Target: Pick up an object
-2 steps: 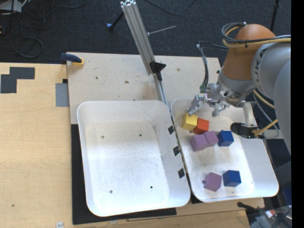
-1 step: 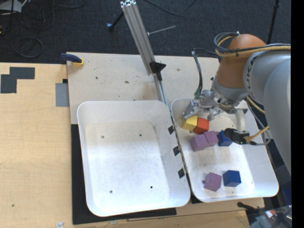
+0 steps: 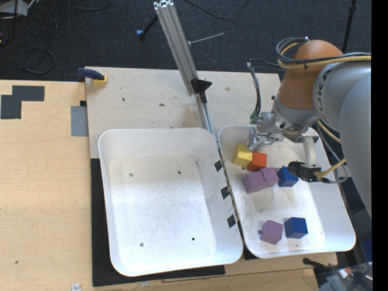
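White plastic runs across my bench: the left bin [image 3: 121, 147] carries a few dark specks, and the right bin [image 3: 339, 238] holds every block. I read that split as the sorting layout, one side stocked for picking. Along the divider, a yellow block [image 3: 243, 157] touches an orange block [image 3: 259, 160] near the back wall, with a large purple block [image 3: 260, 179] just in front and a blue block [image 3: 287, 177] beside that. A smaller purple block [image 3: 271, 231] and a second blue block [image 3: 296, 227] sit together toward the front. My gripper [image 3: 259, 139] hangs just above the yellow and orange pair, wrist pointed down, which I judge to be a lineup for a grasp there. Nothing shows between its fingers, and I cannot tell how far apart they stand. With the pair touching, a closing finger could catch both blocks.
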Robot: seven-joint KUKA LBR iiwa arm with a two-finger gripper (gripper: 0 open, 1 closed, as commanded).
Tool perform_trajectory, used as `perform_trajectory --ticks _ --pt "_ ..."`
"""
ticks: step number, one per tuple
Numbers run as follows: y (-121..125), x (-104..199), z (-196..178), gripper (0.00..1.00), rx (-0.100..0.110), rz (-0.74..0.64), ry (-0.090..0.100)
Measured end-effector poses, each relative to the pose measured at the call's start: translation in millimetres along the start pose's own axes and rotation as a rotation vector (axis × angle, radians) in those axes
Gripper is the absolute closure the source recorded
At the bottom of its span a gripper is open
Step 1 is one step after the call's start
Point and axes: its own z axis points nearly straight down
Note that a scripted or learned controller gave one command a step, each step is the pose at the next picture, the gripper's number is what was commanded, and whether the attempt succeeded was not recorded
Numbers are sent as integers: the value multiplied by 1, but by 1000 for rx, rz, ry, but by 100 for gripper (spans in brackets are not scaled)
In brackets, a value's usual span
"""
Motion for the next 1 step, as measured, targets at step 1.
perform_trajectory --ticks 1 --pt "9 -2 -60 100 1 -6 1"
